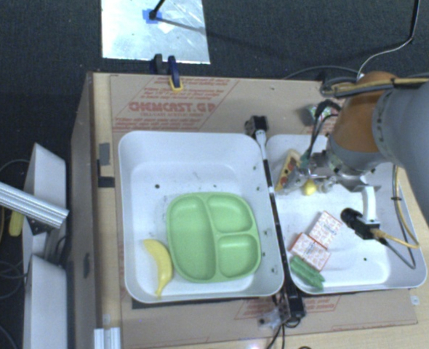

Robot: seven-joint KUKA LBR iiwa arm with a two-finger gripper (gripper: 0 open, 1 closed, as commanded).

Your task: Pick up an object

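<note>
The gripper [310,179] hangs over a small yellow object [310,188] in the right bin [396,267]; jaws' state cannot be told. Crowded against the pizza slice [289,167], a grasp could slip.

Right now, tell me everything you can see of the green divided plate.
The green divided plate is pale green with a smooth, plastic look and rounded corners. Raised ridges split it into three compartments: one long one on the view's left and two smaller ones on the right. It lies flat, face up, in the left bin, toward the near edge. A yellow banana lies against its lower left corner.
</note>
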